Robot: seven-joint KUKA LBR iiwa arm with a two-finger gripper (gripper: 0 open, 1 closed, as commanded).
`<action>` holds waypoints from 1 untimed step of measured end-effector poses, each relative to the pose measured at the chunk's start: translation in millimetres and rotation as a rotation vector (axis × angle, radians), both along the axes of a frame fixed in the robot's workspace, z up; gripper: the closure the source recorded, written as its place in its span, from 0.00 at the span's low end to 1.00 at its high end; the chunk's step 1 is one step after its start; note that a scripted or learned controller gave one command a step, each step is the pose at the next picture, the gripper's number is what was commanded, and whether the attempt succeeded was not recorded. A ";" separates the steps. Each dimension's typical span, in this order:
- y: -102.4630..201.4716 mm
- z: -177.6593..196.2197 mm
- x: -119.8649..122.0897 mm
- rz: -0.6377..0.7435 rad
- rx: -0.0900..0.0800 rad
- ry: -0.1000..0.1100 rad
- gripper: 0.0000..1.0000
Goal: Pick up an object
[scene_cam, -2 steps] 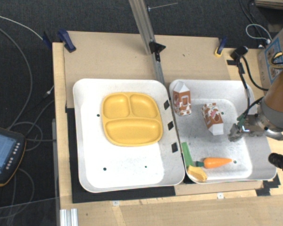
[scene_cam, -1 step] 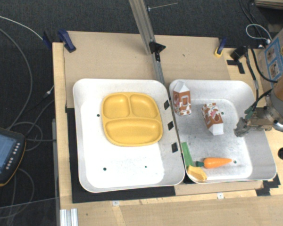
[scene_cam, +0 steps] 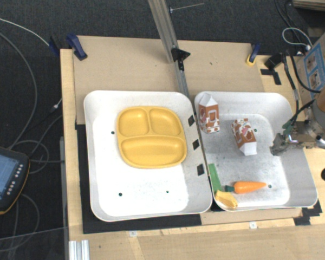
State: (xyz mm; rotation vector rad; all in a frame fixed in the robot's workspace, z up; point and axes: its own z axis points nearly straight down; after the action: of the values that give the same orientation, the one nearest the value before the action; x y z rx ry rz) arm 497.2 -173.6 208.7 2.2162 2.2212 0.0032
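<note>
- Seen from above at a slant: a wooden bench (scene_cam: 151,50) carries two shallow white bins side by side, their inner rims touching down the middle.
- The left bin (scene_cam: 100,194) holds a yellow divided plate (scene_cam: 150,136) with three compartments, lying flat in the upper half. The lower half of this bin is bare white floor, giving wide open room.
- The right bin (scene_cam: 300,191) holds the small objects. A brown-and-white toy milk carton (scene_cam: 208,114) stands near the upper left corner, just beside the inner rim.
- A second small carton (scene_cam: 244,136), red-brown and white, lies tipped near the middle of the right bin, apart from the first.
- A toy carrot (scene_cam: 249,187) with an orange body lies on its side near the front rim, its green end pointing left.
- A green stick (scene_cam: 213,176) lies along the inner rim, and a yellow piece (scene_cam: 226,200) sits in the front left corner just beside the carrot.
- Open floor in the right bin lies between the tipped carton and the carrot.
- The gripper (scene_cam: 278,144) reaches in from the right at the bin's right side, low over the floor, to the right of the tipped carton and close to it but not touching.
- It grips nothing; I cannot tell whether it is spread or pressed together.
- A metal pole (scene_cam: 161,15) rises from the bench's back edge.
</note>
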 end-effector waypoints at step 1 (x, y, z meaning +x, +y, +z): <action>53.4 -5.7 19.3 0.005 0.003 0.002 1.00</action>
State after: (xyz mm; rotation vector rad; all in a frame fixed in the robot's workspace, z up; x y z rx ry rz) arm 516.5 -120.3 203.0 2.2123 2.2293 0.0044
